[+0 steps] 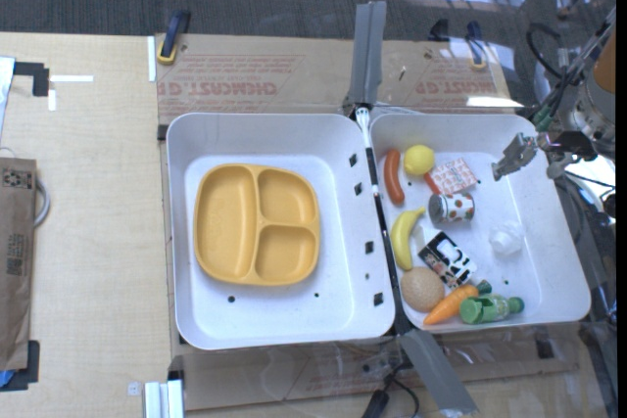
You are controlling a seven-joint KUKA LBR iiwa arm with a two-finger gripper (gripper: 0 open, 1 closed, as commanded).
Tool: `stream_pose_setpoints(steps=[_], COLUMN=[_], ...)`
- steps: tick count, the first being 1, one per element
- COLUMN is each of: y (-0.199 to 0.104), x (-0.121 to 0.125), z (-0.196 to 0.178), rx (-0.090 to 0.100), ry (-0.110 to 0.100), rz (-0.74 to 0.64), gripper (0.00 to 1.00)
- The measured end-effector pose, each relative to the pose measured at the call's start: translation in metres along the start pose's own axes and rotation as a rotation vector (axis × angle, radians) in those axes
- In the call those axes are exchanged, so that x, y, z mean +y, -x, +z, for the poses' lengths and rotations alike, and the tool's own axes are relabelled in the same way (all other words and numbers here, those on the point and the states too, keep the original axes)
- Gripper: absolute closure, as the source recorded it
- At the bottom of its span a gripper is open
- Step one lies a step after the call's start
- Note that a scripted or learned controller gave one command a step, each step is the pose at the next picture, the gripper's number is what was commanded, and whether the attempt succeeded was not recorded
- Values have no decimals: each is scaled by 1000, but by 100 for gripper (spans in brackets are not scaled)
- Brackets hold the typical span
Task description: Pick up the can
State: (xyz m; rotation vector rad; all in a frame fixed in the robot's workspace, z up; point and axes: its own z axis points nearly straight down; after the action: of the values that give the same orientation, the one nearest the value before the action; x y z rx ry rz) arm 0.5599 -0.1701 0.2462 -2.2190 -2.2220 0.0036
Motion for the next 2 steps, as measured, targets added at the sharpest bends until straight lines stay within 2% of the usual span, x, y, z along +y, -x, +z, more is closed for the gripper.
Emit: stream_pose_setpoints(steps=[1,2], y=[-93,-125], x=[-38,-9], z=[2,5], rx=[0,-1], ry=[0,1], rz=[-268,-316], gripper=[0,0])
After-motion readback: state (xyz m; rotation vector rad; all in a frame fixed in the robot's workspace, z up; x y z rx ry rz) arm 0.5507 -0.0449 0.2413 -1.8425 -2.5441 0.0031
